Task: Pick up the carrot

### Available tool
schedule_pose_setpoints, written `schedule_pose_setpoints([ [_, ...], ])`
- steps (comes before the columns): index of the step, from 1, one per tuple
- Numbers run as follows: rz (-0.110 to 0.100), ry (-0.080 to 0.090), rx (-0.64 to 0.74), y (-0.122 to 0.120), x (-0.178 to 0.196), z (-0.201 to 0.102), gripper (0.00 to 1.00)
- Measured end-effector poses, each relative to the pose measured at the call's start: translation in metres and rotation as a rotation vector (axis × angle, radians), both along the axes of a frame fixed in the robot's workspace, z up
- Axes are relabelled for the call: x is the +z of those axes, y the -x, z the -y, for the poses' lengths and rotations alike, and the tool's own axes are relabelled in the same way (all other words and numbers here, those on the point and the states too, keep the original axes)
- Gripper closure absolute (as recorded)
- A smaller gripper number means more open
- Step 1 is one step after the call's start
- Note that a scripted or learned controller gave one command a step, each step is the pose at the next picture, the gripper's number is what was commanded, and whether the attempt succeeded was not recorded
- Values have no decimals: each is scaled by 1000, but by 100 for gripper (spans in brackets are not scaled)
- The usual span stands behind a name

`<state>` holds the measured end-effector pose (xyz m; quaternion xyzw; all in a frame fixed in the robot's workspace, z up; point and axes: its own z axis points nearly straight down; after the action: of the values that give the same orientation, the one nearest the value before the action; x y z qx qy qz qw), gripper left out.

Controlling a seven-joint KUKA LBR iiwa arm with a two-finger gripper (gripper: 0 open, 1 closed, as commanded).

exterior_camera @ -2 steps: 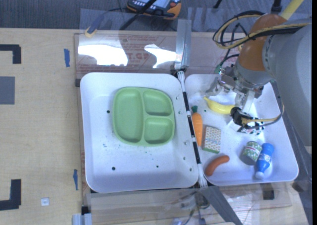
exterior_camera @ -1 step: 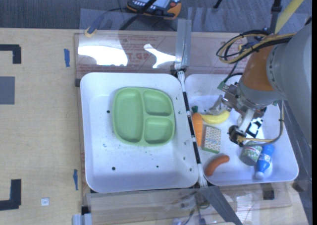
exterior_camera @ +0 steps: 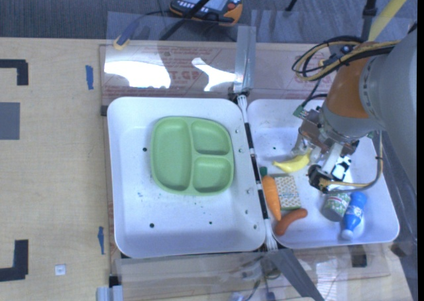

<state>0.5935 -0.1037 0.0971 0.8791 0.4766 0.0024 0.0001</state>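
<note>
From my gripper (exterior_camera: 317, 160), hanging over the right bin (exterior_camera: 377, 227) with a jaw state I cannot tell, the carrot (exterior_camera: 271, 197) lies left and nearer me, long axis along the divider beside the left bin (exterior_camera: 126, 160).

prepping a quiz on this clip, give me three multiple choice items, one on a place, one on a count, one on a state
1. Where does the carrot lie?
A. right bin, by the divider
B. on the green plate
C. outside both bins

2. How many compartments has the green plate?
A. two
B. three
C. five

3. How does the carrot stand to the gripper?
A. between its fingers
B. lying in the bin, apart from it
C. lifted above the bin

Key: 1 A, it lies along the right bin's left edge; 2 B, ridges mark three; 3 B, the gripper is above the banana.
</note>
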Motion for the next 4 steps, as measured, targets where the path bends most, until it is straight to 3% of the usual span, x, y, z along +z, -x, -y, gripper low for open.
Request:
schedule_pose_setpoints([
  [1, -4, 2, -4, 90, -11, 55, 100],
  [2, -7, 1, -60, 97, 98, -57, 100],
  [3, -6, 1, -375, 114, 114, -100, 100],
  [4, -8, 2, -694, 50, 87, -99, 100],
])
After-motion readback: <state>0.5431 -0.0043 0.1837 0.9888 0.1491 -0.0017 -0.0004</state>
